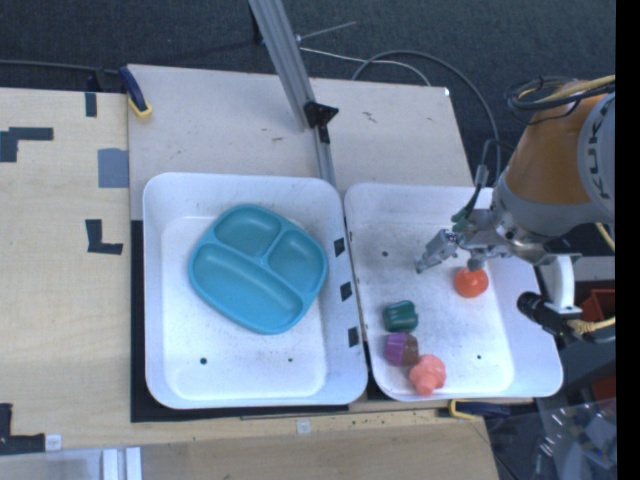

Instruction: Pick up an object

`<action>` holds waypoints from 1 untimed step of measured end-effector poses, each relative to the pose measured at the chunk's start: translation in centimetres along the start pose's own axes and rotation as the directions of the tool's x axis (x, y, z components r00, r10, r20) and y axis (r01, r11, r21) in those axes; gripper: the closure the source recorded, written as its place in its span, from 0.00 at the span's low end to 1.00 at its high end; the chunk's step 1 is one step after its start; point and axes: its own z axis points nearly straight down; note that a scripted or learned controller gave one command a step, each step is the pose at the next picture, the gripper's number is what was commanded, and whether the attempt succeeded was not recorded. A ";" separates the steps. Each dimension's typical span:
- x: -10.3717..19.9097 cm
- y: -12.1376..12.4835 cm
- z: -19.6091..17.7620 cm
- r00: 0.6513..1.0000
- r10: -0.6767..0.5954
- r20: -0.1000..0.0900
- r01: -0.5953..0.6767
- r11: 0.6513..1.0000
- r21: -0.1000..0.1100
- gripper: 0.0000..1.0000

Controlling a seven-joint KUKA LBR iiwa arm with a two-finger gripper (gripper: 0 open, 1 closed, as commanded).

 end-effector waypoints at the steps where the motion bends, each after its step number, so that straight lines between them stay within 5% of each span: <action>1: 0.0 0.0 0.0 1.000 0.000 0.000 0.000 1.000 0.000 0.00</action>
